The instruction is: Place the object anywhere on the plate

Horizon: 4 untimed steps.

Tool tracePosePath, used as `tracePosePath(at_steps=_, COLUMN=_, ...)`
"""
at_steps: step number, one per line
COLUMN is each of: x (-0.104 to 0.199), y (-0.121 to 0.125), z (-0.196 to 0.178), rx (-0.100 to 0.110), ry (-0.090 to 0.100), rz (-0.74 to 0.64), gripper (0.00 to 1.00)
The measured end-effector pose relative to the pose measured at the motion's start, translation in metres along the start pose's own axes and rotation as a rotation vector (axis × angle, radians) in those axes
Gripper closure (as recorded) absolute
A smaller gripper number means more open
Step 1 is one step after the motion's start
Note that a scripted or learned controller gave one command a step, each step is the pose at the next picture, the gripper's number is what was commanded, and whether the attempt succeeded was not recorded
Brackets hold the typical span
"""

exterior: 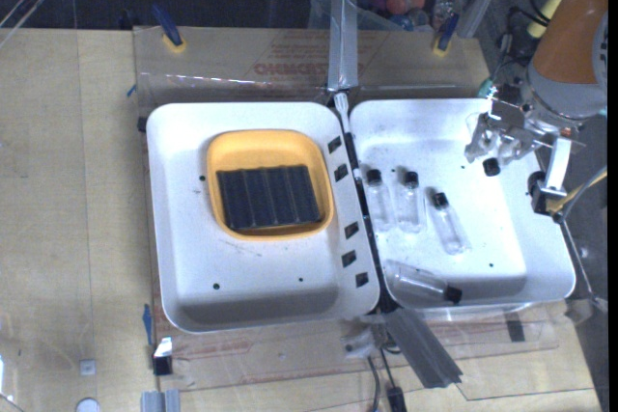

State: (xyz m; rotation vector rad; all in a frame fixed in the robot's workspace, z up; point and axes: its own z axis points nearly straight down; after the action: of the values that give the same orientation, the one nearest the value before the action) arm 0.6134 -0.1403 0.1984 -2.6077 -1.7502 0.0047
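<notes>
Nearest, at the front edge of the right bin (502, 275), one clear vial (423, 282) lies almost crosswise, its black cap toward the right. Farther in, three more vials lie on the bin floor with caps pointing away: vial two (378, 198) and vial three (409, 200) side by side, vial four (446, 221) slanted just right of them. In the left bin (174, 236) sits the yellow plate (267, 182) holding a dark ribbed slab (267, 197). The gripper (494, 150) hangs over the right bin's far right; I cannot tell its opening.
</notes>
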Motion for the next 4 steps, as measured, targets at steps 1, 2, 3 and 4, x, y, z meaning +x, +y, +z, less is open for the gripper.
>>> tracePosePath(at_steps=1, x=-0.008, y=-0.032, z=0.010, rx=0.003, ry=0.003, rz=-0.142, gripper=1.00)
tracePosePath(at_steps=2, x=-0.009, y=-0.031, z=0.010, rx=0.003, ry=0.003, rz=-0.142, gripper=0.00)
tracePosePath(at_steps=3, x=-0.010, y=0.049, z=-0.037, rx=-0.007, ry=0.000, rz=-0.367, gripper=0.00)
tracePosePath(at_steps=4, x=-0.066, y=0.039, z=-0.149, rx=-0.006, ry=0.000, rz=-0.376, gripper=0.00)
